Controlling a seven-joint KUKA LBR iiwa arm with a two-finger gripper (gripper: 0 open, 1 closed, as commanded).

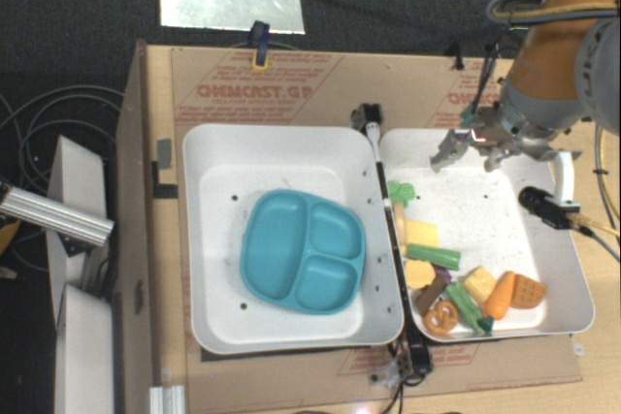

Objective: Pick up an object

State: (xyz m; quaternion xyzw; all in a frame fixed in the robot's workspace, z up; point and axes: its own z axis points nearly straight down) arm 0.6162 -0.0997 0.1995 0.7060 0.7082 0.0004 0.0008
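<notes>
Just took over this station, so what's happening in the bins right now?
The arm's gripper is over the back of the right bin, fingers spread, with nothing between them. The toy food sits in a pile at that bin's front left: a carrot, a yellow block, a green piece. The left bin holds a blue divided plate. Nothing has been picked up yet.

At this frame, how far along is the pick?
Nothing looks picked yet: the toy food pile lies in the right bin. In hand: the gripper hangs open above that bin's far end, with nothing between its fingers. Left: descend, grasp an item, lift.
</notes>
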